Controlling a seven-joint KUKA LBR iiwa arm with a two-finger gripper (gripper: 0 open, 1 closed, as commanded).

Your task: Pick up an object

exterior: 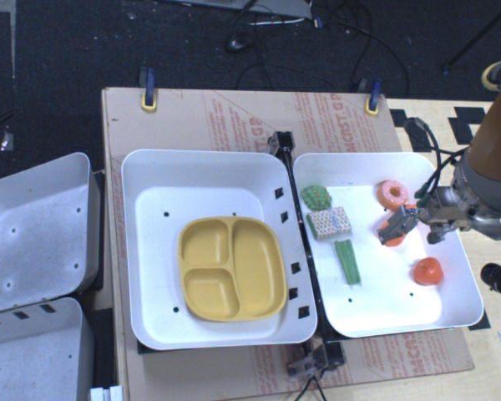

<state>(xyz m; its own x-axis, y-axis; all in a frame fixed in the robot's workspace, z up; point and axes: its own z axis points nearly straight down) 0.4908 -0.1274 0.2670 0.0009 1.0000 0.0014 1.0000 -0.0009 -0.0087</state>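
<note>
Aim for the donut (pixel 392 193), sitting near the back of the right bin (pixel 459 312), just beside the claw (pixel 398 225) and the closest thing to it. Impossible to tell from this slanted top view whether the claw is wide or narrow, or holding anything, so treat nothing as gripped yet. Centre over the donut before dropping, and come straight down rather than at a slant, to avoid nudging it toward the back wall. Close across the ring, not over the hole, and squeeze gently, judging it soft and light. Lift slowly and check that something really comes up. Keep clear of the red ball (pixel 427 271) nearer the front, likely to roll if bumped. Leave alone the patterned block (pixel 329 222), the green stick (pixel 347 261) and the leafy green piece (pixel 316 196) along the left side of that bin, well apart from the claw. Ignore the left bin (pixel 142 224) with its yellow divided plate (pixel 232 267).
</note>
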